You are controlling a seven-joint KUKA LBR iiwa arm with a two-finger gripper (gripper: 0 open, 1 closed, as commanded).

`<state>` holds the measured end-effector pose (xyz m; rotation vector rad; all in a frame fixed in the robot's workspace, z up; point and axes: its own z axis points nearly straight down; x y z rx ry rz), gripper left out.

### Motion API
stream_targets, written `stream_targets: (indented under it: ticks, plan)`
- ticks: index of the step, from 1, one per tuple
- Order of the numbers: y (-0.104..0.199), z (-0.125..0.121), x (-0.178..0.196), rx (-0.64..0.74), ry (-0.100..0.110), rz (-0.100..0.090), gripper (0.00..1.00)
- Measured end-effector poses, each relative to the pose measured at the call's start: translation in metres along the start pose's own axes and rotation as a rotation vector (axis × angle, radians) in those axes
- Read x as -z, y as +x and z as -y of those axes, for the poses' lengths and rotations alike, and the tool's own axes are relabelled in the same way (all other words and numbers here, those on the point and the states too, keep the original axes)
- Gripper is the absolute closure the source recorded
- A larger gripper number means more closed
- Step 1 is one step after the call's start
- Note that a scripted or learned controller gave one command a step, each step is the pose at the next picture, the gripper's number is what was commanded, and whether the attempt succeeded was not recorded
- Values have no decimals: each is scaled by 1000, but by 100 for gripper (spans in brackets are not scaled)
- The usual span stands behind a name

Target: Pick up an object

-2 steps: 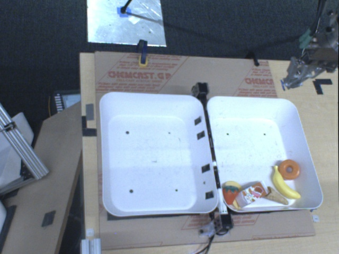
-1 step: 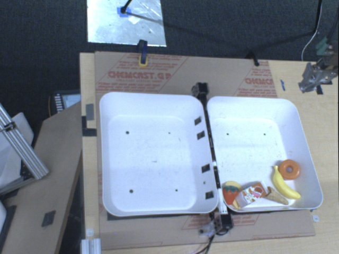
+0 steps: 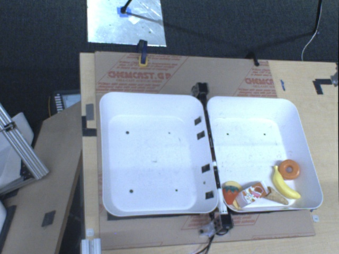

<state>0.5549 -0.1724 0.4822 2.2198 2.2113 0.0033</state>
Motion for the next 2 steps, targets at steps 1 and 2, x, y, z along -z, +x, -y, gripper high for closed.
stream_targets:
  ticks: [1,2]
  plan:
    - [-36,-22,-35,2,7,-2,100]
    - [-34,11,11,3,1,-2,100]
